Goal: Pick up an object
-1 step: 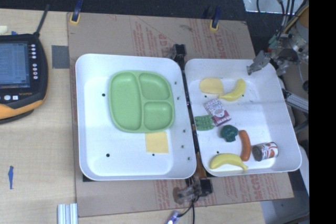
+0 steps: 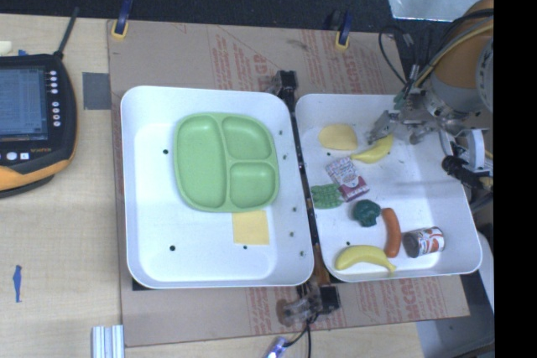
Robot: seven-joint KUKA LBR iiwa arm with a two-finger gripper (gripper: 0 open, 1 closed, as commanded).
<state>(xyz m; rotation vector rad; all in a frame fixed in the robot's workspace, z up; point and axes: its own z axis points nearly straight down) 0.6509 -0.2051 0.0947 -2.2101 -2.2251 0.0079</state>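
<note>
Since the task only asks for any 1 object, the right bin (image 2: 460,205) is where the work is: it carries the loose pieces, while the left bin (image 2: 143,180) has a green divided plate (image 2: 225,161) sitting near its middle and a flat yellow square (image 2: 251,227) just below the plate. Both bins sit side by side on the bench (image 2: 67,247).

The arm reaches in from the right, and its hand (image 2: 401,123) hangs over the upper part of the right bin. Its metal parts are seen at a slant and blur together, so I cannot tell whether it is open or closed, and nothing is visibly gripped.

Nearest to it is a small banana (image 2: 374,151), just beside and below the hand, with a pale yellow round piece (image 2: 337,137) to its left. That closeness suggests the banana is the likely target. Further down lie a pink packet (image 2: 345,173), a green packet (image 2: 325,196), a dark green lump (image 2: 367,213), an orange sausage (image 2: 391,231), a small can (image 2: 424,242) on its side and a second banana (image 2: 364,259). These sit close together, so a descent there risks nudging neighbours.
</note>
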